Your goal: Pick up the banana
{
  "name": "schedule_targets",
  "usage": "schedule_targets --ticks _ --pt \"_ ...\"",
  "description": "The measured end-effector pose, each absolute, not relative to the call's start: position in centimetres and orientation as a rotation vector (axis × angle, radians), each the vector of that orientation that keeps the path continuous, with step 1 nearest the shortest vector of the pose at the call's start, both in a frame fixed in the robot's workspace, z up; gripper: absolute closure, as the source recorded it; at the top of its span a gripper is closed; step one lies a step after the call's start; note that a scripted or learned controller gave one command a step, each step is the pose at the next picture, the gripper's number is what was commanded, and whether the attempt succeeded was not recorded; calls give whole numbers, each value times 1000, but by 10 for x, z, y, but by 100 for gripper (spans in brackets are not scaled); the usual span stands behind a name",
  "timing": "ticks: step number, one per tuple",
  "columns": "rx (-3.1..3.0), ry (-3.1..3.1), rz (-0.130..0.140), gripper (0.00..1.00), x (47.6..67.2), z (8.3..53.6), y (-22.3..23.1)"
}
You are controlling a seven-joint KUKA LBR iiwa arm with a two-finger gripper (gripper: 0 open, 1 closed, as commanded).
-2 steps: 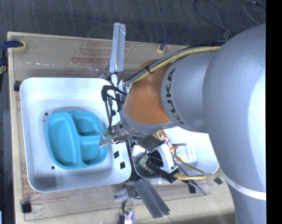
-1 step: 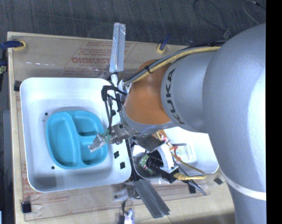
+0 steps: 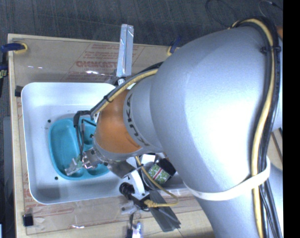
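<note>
We see the gripper [image 3: 81, 163] low in the left bin [image 3: 35, 133], down over the near end of a turquoise dish [image 3: 64, 142] that lies on the bin floor. We cannot tell whether it is open or closed, nor can we tell where the banana lies. Just right of the gripper, the orange band [image 3: 115, 129] of the wrist hangs over the bin, and the grey arm [image 3: 214, 108] rises from it across the right of the scene. A small green packet [image 3: 159, 173] peeks out beneath the arm on the near side. At the bin's far rim stands a silvery upright strip [image 3: 126, 47]. A blue clamp [image 3: 11, 47] sits at the far left corner of the bench [image 3: 50, 58].
</note>
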State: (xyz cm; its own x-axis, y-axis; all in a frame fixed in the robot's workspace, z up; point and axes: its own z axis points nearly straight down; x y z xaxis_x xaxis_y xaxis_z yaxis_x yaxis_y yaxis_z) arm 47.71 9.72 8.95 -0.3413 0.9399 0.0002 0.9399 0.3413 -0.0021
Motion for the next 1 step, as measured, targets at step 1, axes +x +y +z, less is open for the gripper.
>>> schedule_targets --ticks 1 --pt "-1805 -2575 -7 100 481 100 97"
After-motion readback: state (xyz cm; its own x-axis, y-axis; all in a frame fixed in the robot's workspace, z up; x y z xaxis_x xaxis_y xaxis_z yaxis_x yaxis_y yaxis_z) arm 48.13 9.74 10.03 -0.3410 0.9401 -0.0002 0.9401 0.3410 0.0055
